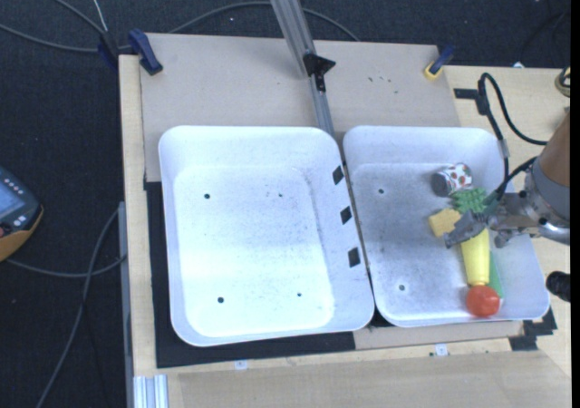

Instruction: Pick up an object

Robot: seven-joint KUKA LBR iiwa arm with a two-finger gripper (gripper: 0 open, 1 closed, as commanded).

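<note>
The right bin point(399, 216) holds a small cluster of objects near its right side. A yellow cylinder point(477, 261) lies lengthwise with a red ball point(483, 300) at its near end. A yellow block point(443, 221) sits just left of it, a green leafy piece point(471, 201) lies above, and a small grey and red-spotted object point(452, 179) rests farther back. My gripper point(478, 227) reaches in from the right, low over the far end of the yellow cylinder, beside the yellow block.
The left bin point(245, 234) lies beside the right one, with black clips point(346, 216) along the shared edge. A metal pole point(290, 16) slants over the back of the bench. Cables run at the right rear, and blue and yellow clamps hold the board's corners.
</note>
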